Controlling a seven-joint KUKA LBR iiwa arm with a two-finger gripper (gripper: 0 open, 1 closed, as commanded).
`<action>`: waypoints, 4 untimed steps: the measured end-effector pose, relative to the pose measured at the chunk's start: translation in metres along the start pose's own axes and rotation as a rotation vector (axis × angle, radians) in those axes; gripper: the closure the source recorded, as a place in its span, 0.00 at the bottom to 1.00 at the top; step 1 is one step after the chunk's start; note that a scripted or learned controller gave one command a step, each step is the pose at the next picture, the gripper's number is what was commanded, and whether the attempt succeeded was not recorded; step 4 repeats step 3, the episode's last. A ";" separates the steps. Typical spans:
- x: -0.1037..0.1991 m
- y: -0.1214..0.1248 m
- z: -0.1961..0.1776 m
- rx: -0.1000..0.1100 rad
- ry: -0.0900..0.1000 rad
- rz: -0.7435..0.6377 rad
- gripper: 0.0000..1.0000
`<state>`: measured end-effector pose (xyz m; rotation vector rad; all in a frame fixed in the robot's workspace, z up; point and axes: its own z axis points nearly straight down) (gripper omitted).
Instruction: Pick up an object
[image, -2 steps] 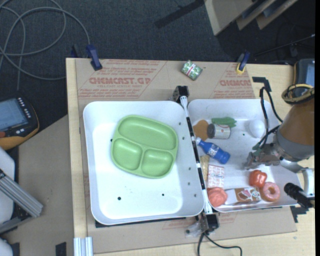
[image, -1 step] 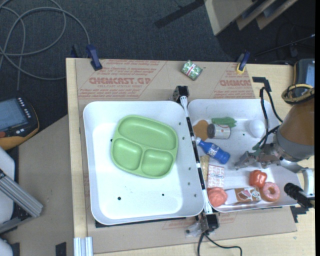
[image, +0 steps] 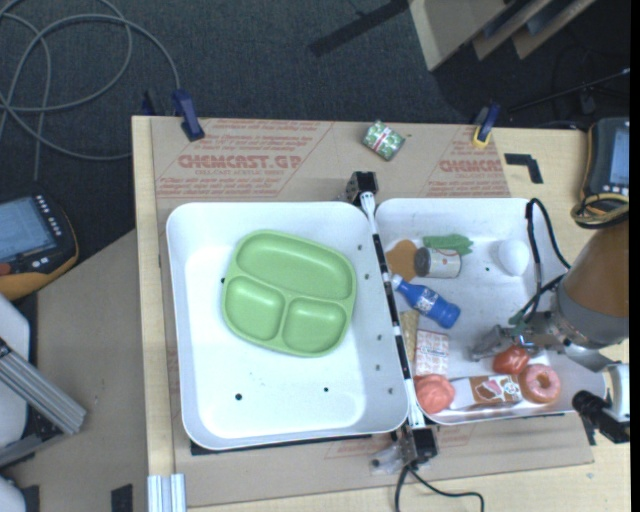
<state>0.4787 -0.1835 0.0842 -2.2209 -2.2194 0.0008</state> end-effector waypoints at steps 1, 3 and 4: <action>0.000 0.002 -0.012 -0.007 -0.002 0.000 1.00; 0.147 0.061 -0.101 -0.003 0.000 -0.003 1.00; 0.147 0.061 -0.101 -0.003 0.000 -0.003 1.00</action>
